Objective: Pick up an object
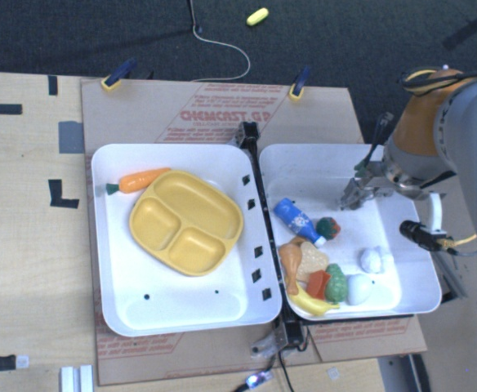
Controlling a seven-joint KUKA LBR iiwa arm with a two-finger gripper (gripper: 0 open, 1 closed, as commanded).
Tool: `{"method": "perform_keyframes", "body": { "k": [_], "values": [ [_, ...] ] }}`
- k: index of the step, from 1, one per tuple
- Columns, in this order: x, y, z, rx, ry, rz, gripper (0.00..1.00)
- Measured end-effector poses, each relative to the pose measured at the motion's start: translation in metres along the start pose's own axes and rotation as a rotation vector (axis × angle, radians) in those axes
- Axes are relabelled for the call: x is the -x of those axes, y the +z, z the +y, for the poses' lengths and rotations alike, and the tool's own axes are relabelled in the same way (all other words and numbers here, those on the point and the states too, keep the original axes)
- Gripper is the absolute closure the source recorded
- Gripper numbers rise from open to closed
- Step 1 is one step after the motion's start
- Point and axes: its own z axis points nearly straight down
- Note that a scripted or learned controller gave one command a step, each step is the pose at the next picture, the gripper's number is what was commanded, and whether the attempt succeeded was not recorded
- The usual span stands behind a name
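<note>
In the right bin (385,178), metal jaws (354,198) hover, grip state unclear.

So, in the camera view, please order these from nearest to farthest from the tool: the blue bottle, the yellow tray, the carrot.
Measured from the tool in the right bin:
1. Blue bottle, same bin, at its left side.
2. Yellow tray, middle of the left bin.
3. Carrot, left bin's far-left corner, beside the tray.

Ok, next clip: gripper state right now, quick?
Gripper: over the right bin, above the blue bottle; open or closed cannot be told, and nothing is visibly held.
</note>
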Motion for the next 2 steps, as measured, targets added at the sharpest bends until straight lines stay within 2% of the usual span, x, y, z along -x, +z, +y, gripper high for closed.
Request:
{"method": "perform_keyframes", "body": {
  "k": [2],
  "values": [
    [0.001, -0.091, -0.007, 0.002, 0.003, 0.002, 1.00]
  ]
}}
